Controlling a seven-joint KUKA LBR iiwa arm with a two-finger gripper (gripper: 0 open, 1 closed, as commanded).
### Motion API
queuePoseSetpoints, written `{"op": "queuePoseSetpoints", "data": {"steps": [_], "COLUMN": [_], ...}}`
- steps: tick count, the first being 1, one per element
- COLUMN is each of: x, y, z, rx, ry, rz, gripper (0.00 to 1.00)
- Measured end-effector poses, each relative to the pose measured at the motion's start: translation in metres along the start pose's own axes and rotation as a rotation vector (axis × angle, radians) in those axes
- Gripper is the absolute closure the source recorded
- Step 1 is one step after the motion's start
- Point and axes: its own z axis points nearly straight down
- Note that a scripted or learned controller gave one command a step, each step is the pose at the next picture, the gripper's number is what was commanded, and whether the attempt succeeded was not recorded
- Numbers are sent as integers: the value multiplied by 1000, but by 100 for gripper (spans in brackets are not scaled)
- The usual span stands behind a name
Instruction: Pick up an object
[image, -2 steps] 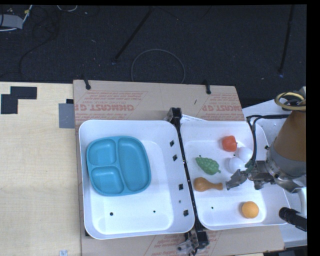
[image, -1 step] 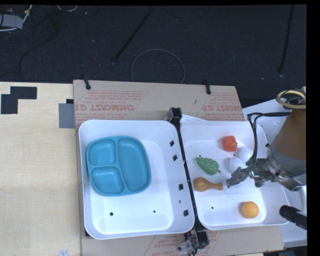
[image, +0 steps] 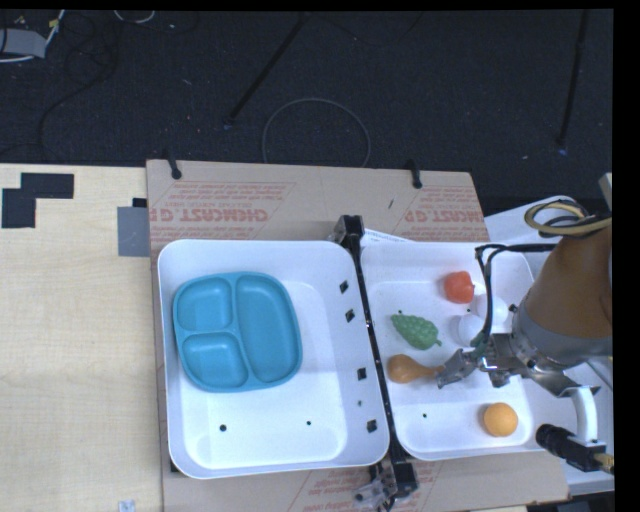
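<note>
The right bin (image: 430, 445) holds a red fruit (image: 459, 287) at the back, a green leafy piece (image: 415, 329) in the middle, a brown pear-shaped object (image: 405, 369) near the divider and an orange ball (image: 500, 419) at the front. My gripper (image: 457, 369) is low in this bin, just right of the brown object's narrow end and close to touching it. The green piece is up and to its left. The orange ball lies in front of it, to the right. Nothing is visibly held.
The left bin (image: 320, 440) carries a blue divided plate (image: 237, 330). A black hinge strip (image: 365, 340) separates the bins. The arm's bulky body (image: 570, 300) and black cables (image: 500, 250) cover the right bin's right side. Cardboard (image: 300, 200) lies behind the bins.
</note>
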Motion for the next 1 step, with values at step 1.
{"op": "queuePoseSetpoints", "data": {"steps": [1], "x": [-7], "y": [-2], "z": [60], "rx": [0], "ry": [0], "rz": [1], "gripper": [0]}}
